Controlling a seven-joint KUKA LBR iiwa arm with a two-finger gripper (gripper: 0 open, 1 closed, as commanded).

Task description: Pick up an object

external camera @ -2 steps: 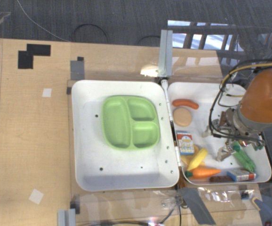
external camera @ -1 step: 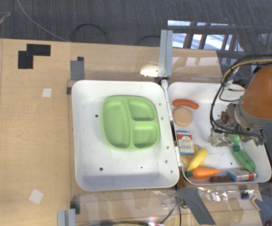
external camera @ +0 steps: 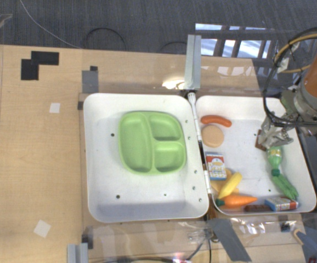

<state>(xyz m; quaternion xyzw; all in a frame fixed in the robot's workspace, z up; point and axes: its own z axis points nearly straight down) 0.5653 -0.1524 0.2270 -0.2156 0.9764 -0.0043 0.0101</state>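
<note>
The right bin [external camera: 241, 147] holds several toy foods. An orange-red sausage [external camera: 216, 121] and a round tan bun [external camera: 213, 136] lie at its back left. A small printed box [external camera: 216, 166], a yellow banana [external camera: 231, 183] and an orange carrot [external camera: 238, 200] sit along its left and front. At the right lie a yellow-green bottle-like piece [external camera: 275, 157] and a dark green vegetable [external camera: 285, 185]. My gripper [external camera: 273, 141] hangs over the bin's right side, just behind the yellow-green piece, with nothing visibly in it.
The left bin [external camera: 101, 190] carries a light green divided plate [external camera: 151, 142]. A flat blue-and-red box [external camera: 279, 204] lies at the right bin's front right corner. A metal divider post [external camera: 193, 64] stands behind the bins. Cables loop above the wrist.
</note>
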